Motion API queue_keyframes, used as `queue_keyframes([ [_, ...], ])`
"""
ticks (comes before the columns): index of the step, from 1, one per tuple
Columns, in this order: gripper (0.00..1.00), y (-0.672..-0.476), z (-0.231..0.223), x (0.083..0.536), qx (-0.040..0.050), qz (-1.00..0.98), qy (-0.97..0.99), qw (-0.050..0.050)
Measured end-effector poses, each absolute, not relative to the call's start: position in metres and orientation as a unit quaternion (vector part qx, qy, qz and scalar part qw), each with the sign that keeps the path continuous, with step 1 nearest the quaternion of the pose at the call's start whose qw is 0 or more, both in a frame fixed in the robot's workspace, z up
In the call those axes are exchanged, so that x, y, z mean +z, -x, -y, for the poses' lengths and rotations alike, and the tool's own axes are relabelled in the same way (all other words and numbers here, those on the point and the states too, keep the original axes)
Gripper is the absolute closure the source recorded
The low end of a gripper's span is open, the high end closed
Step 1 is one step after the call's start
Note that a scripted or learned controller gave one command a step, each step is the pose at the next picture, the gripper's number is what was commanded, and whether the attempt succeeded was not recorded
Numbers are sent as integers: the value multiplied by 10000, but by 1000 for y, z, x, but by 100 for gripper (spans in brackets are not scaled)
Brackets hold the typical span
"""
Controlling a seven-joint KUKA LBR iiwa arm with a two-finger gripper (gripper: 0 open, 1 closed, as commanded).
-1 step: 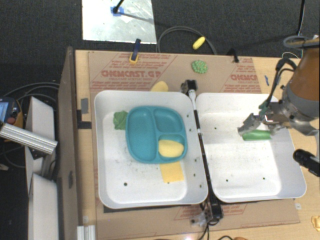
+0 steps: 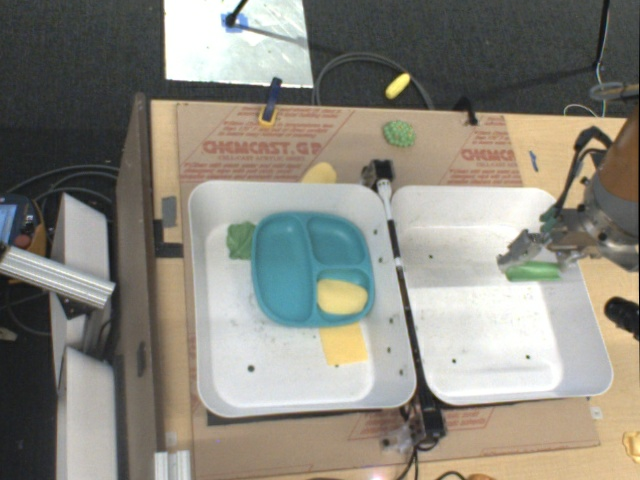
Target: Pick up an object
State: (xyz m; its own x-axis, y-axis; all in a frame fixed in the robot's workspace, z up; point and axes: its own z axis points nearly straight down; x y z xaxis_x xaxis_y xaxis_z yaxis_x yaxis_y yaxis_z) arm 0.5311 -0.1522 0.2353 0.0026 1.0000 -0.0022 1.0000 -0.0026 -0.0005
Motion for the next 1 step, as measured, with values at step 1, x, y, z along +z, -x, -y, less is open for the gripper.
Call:
queue_keyframes([
  [1, 0, -556, 206, 167, -4, -7067, -7075, 10],
])
